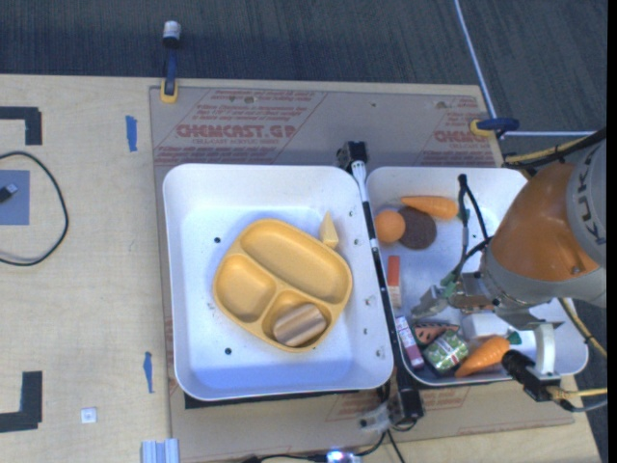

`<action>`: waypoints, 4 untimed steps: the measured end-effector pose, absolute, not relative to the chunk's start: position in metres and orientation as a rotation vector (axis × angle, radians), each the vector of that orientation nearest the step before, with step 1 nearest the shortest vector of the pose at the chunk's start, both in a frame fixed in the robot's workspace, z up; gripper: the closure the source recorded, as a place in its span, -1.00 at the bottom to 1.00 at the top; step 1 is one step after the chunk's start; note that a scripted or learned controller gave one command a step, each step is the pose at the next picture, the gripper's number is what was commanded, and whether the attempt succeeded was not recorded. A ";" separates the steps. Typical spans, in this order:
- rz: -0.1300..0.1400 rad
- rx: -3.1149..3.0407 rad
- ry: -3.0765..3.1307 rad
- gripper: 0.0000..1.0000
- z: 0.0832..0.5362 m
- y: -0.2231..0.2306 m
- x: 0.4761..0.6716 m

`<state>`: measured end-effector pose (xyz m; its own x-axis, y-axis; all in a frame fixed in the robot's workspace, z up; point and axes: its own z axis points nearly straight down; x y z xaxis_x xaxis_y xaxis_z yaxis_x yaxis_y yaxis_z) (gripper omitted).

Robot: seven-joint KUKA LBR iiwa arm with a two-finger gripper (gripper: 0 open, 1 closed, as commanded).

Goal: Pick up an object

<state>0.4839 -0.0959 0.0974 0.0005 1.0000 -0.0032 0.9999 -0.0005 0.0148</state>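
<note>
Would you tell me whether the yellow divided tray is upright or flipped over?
Upright: the yellow tray shows its three hollow compartments facing up, with a bread roll resting in one.

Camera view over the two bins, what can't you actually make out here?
- Gripper fingers: too small and cluttered to read.
- Right bin: far side covered by the arm.
- Green packet: label too small.
- Carrot: far end hidden under the arm.

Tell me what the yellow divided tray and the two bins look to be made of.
Yellow tray: likely moulded plastic, smooth and matte, with rounded compartment walls. Left bin and right bin: apparently thin white plastic, slightly glossy, with soft rounded rims; the exact material is uncertain.
</note>
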 end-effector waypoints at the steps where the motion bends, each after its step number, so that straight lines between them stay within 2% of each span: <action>1: 0.012 2.211 2.214 -1.00 0.087 -0.093 0.483; 3: 0.012 2.211 2.212 -1.00 0.087 -0.092 0.483; 4: 0.015 2.209 2.210 1.00 0.098 -0.092 0.485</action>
<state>0.4847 -0.0922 0.0977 -0.0002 1.0000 -0.0051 0.9998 0.0003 0.0186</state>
